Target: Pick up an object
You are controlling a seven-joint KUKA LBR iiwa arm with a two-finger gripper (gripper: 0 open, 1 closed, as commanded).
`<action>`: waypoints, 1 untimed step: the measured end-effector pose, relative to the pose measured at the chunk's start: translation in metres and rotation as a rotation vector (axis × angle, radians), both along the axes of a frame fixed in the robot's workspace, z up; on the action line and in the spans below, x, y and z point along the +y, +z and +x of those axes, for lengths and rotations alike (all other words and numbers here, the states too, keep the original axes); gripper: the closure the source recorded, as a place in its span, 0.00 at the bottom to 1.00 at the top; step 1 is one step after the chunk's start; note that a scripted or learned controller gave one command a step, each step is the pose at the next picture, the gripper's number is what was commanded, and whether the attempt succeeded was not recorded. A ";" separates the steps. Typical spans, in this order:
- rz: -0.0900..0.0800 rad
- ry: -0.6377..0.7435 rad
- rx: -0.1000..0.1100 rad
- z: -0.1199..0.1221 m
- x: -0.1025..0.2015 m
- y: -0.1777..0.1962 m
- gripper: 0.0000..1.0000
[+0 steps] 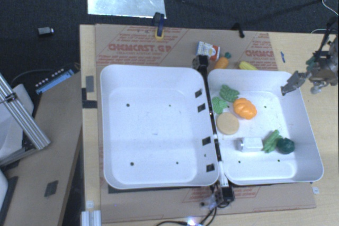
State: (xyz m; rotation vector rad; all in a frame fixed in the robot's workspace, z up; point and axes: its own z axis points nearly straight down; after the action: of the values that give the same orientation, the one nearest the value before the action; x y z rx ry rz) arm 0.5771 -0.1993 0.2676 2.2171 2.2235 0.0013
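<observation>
**End effector at the right bin's far corner, objects lying apart from it**

Nearest in the right bin [296, 166] lie a dark green broccoli piece [285, 146], a green pod [271, 140] and a clear block [249, 143]; behind them a tan disc [228, 124], then an orange toy fruit [244, 108] and a green leafy piece [229, 93]; the end effector [294, 82] sits over the far right rim, well apart from all of them, nothing seen between its fingers; whether they are spread or closed cannot be told; the left bin [153, 124] sits beside.
</observation>
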 end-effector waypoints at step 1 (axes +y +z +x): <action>0.003 0.006 0.002 0.020 0.075 -0.096 0.00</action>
State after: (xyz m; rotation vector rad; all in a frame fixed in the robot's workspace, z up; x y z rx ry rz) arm 0.5973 -0.1241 0.1714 2.2132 2.2325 0.0017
